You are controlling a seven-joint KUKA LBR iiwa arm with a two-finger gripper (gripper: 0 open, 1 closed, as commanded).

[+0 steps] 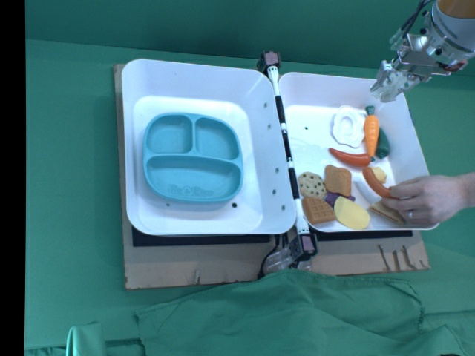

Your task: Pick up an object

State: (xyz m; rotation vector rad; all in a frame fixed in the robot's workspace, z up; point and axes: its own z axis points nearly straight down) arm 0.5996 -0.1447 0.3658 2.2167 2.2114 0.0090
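The right bin (pixel 315 99) holds toy food: a white fried egg (pixel 346 127), an orange carrot (pixel 371 133), a red chili (pixel 349 156), a sausage (pixel 375 182), a cookie (pixel 312 185), a toast slice (pixel 338 179), a waffle (pixel 318 210) and a yellow potato slice (pixel 352 213). My gripper (pixel 389 82) hangs above the bin's far right corner, up and right of the egg, with nothing seen between its fingers.
A human hand (pixel 434 199) reaches in from the right and touches the items at the right bin's near right corner. The left bin (pixel 148 87) bears a blue sectioned plate (pixel 193 156). Green cloth (pixel 297 317) lies in front of the bench.
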